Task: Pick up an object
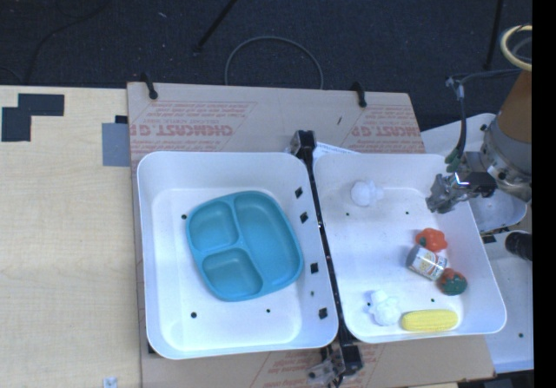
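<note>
The right bin (395, 325) holds a small white object (365, 194) near its back, an orange-capped small jar (428, 254) lying at the right, a green and red piece (452, 282) beside the jar, a white lump (380, 307) and a yellow corn cob (428, 320) near the front. My gripper (441, 194) hangs over the right bin's back right corner, above and behind the jar, with nothing seen between its fingers.
The left bin (165, 204) holds a blue divided plate (243, 244). A black divider (314, 239) runs between the bins. Cardboard (261, 121) lies under both bins, and the arm's grey body (512, 139) stands at the right edge.
</note>
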